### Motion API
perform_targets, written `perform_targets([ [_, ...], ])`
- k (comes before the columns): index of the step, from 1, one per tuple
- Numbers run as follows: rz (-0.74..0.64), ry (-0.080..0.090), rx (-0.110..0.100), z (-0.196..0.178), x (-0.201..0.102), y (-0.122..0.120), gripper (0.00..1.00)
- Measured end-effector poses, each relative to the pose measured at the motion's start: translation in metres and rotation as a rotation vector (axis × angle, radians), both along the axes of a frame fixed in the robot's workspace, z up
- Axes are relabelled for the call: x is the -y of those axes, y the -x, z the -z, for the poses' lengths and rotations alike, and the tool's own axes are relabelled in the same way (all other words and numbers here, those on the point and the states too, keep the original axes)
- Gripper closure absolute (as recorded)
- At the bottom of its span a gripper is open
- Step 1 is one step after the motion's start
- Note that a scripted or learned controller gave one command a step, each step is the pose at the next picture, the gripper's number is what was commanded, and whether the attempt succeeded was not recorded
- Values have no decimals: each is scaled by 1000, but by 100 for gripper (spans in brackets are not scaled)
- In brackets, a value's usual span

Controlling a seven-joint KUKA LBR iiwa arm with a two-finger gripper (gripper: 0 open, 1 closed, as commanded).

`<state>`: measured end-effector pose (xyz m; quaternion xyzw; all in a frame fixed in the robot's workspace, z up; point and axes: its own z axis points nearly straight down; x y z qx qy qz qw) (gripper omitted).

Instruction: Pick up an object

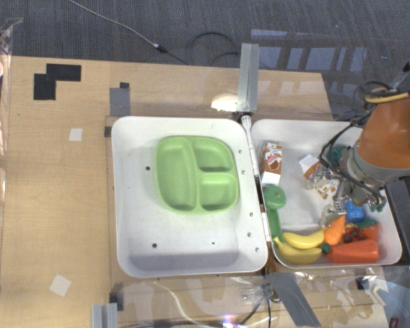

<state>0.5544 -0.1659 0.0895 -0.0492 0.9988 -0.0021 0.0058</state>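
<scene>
The right bin (297, 210) holds a pile of toys near its front: yellow bananas (302, 244), an orange carrot (335, 229), a long orange-red piece (355, 251), a blue piece (355, 212) and a green spoon-like toy (274, 207). A small brown-and-white carton (272, 160) and a white packet (313, 168) lie further back. My gripper (347, 207) hangs low over the blue piece and carrot, under the orange wrist band (395, 139). Its tips are lost among the toys.
The left bin (133, 203) holds a green divided tray (196, 173). A metal post (248, 77) stands behind the divider between the bins. Wooden bench surface stretches to the left, with black markers at its far corner.
</scene>
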Motion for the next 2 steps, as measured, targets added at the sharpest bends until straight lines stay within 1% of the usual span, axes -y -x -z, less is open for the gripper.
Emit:
perform_targets([
  [1, 31, -2, 4, -1, -37, 48, 0],
  [2, -56, -3, 1, 0, -53, -49, 0],
])
